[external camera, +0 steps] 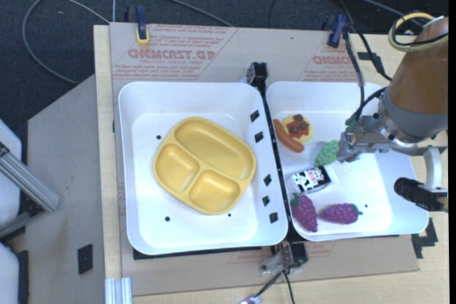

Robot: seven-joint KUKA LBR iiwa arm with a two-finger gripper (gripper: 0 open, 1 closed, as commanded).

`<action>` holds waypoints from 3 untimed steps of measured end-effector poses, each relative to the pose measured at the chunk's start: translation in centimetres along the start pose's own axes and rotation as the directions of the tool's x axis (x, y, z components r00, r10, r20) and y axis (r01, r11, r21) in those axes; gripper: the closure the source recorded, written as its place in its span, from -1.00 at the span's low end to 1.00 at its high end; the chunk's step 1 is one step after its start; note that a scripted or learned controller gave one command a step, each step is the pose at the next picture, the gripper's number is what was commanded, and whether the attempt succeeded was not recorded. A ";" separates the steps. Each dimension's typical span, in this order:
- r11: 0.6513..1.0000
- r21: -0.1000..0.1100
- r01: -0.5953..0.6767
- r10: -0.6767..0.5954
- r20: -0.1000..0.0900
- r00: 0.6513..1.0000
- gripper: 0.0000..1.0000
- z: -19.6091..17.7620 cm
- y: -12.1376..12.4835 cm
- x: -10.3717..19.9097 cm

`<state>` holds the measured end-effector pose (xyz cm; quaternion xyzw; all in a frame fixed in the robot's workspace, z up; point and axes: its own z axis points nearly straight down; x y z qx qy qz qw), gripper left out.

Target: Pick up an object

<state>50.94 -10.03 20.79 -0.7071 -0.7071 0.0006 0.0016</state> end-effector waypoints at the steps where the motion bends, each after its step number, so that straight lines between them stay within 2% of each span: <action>1: 1.000 0.000 0.006 -0.006 -0.002 1.000 1.00 0.7 0.1 5.3; 3: 1.000 0.000 0.006 -0.006 -0.002 1.000 1.00 0.6 -1.2 14.8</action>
